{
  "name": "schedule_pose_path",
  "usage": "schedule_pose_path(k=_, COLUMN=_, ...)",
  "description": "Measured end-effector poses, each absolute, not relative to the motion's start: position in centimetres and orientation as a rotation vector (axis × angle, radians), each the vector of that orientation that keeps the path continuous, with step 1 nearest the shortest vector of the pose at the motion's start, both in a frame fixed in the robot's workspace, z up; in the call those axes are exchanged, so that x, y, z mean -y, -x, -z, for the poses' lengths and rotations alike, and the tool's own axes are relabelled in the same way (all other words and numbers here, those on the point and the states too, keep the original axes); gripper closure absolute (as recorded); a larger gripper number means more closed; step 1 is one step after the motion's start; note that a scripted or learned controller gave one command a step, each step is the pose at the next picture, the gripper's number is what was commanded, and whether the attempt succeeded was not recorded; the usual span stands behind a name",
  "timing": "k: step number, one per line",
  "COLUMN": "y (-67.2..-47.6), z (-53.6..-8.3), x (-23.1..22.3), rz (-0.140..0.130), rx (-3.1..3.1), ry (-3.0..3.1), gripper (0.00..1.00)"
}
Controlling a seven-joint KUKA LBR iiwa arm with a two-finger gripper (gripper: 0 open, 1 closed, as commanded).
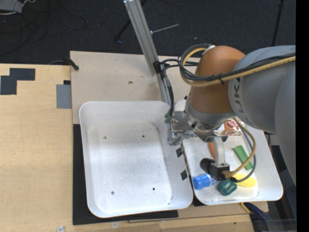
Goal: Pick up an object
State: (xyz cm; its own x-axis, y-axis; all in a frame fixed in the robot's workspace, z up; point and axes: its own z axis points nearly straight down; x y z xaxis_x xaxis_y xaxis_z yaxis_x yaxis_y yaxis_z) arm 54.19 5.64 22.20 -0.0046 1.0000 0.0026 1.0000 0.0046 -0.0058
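A pale wood-grain bench top (29, 144) takes up the left of the scene, marked with black stepped patches (17, 78) and a plain grey rectangle (63, 95). Behind it a dark carpeted floor (72, 28) runs across the top, strewn with loose cables (53, 11).

A beige board (111, 71) and a black mat (77, 178) lie beneath the left bin (91, 129), a shallow white tray whose floor is speckled with dark scuffs. A slim aluminium rail (145, 37) slants from the floor down toward the bins' shared edge.

There the gripper (174, 134) hangs over the adjoining rims, between the two bins. Whether it is spread or closed is hidden from this angle. Above it swells the arm's orange band (217, 64). The grey casing (260, 91) bears dark lettering cut off by the joint, too partial to read with confidence.

The right bin (270, 190) holds the objects on offer. A blue item (202, 181) sits at the near left, with a teal item (227, 187) just beside it and a yellow item (245, 181) further right. A green block (240, 154) lies behind those. An orange sliver (211, 150) and a red-and-white printed packet (231, 127) sit partly under the arm, and the packet's print is illegible.
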Motion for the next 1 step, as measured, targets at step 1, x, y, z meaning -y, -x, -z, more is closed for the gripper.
schedule_pose_path(k=1, y=-51.2, z=-22.8, x=-8.61, rz=-0.006, rx=2.221, ry=2.213, gripper=1.0)
